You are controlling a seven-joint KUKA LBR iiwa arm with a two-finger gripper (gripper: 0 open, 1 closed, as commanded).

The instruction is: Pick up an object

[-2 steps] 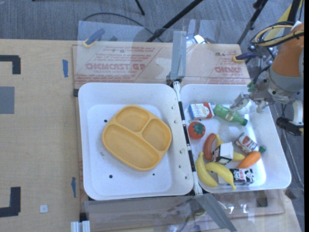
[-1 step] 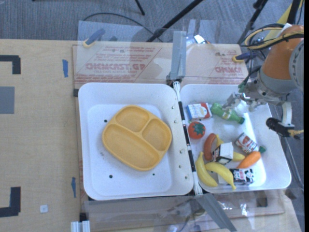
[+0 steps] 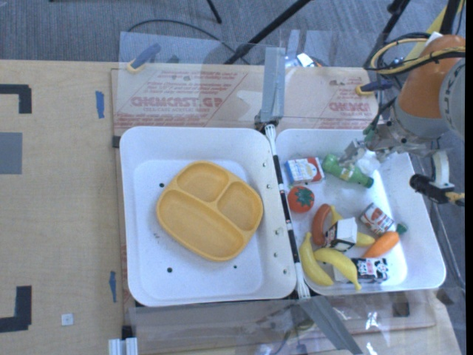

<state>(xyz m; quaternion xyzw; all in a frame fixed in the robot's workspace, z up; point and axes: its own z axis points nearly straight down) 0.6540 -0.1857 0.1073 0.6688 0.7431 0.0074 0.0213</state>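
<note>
End effector [image 3: 363, 148] blurred beside green bottle [image 3: 347, 170].

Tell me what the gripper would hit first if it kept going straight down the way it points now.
Most likely the green bottle: the gripper hangs over the far right part of the right bin, right by the bottle's upper end. Depth is hard to read from this slanted view, so it could just miss and meet the bin floor beside it.

Left bin [image 3: 140, 198] holds a tray [image 3: 209, 210]; right bin [image 3: 421, 220]: bottle [image 3: 347, 170] at 12 o'clock, bananas [image 3: 321, 263] at 7 o'clock.
</note>
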